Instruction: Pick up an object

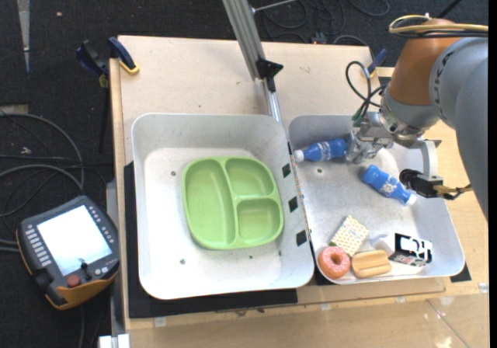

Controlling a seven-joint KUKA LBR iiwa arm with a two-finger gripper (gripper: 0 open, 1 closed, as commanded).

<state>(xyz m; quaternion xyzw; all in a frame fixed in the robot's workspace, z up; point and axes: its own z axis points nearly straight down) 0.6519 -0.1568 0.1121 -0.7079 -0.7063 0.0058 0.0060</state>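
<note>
In the right bin [443, 222], a blue bottle [321, 151] with a white cap lies on its side at the back left. My gripper [362, 146] hangs low just at that bottle's right end, touching or nearly touching it. A second blue bottle-like object [386, 183] lies to the gripper's lower right. Along the bin's front sit a waffle-patterned cracker [349, 234], a pink donut [335, 262], a tan bun [370, 262] and a black-and-white item [411, 248].
The left bin [155, 183] holds a green divided plate [233, 201]. A metal pole [245, 20] slants across the bench's back. A teach pendant [66, 249] lies off the bench at the left. Cables run behind the arm.
</note>
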